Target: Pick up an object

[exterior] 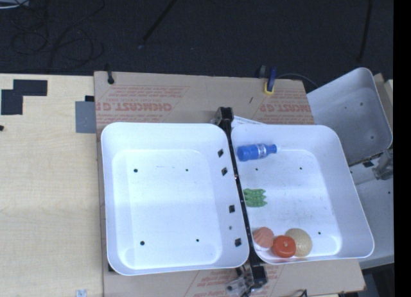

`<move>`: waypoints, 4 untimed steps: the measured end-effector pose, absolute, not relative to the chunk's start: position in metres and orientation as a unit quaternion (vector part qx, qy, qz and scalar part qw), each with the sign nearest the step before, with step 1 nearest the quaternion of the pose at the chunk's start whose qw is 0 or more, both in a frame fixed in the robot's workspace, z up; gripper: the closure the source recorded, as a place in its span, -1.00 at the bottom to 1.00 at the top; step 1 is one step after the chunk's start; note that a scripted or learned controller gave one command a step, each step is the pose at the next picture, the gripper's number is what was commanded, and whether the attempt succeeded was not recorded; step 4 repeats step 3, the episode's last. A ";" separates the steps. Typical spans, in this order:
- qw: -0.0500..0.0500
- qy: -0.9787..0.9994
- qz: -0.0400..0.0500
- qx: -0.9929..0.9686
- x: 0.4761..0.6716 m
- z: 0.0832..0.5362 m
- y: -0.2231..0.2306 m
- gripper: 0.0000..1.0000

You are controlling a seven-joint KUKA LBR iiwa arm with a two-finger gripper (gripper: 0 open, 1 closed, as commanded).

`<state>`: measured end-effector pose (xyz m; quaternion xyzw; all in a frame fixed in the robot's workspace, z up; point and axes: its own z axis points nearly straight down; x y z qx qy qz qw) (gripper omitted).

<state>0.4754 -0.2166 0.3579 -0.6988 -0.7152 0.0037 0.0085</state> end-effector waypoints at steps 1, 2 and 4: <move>0.005 -0.707 0.002 -0.707 0.475 0.260 -0.212 1.00; 0.002 -0.707 0.001 -0.707 0.476 0.275 -0.214 1.00; 0.003 -0.707 0.001 -0.707 0.475 0.284 -0.214 1.00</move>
